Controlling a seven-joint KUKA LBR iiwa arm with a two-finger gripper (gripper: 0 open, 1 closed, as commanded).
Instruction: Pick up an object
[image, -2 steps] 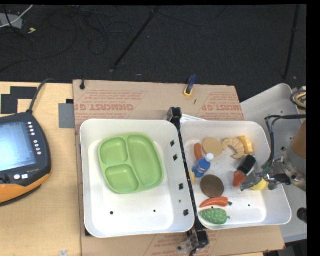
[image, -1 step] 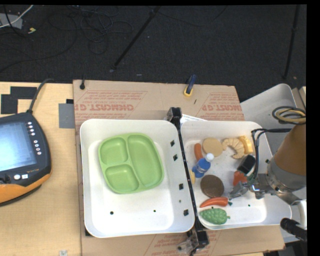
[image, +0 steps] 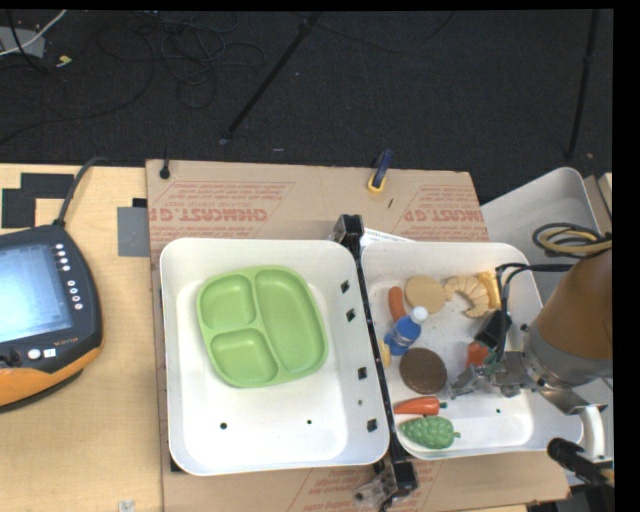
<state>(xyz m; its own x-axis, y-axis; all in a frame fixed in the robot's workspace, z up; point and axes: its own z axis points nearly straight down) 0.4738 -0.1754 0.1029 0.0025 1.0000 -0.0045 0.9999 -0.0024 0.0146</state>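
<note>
tool low in right bin, lower right of frame, beside brown disc | grip state: cannot tell, nothing seen held | candidates clustered in right bin: carrot, blue bottle | green tray in left bin, well apart

My gripper hangs low in the right bin, just beside a brown disc and a carrot. A green divided plate lies in the left bin.
</note>
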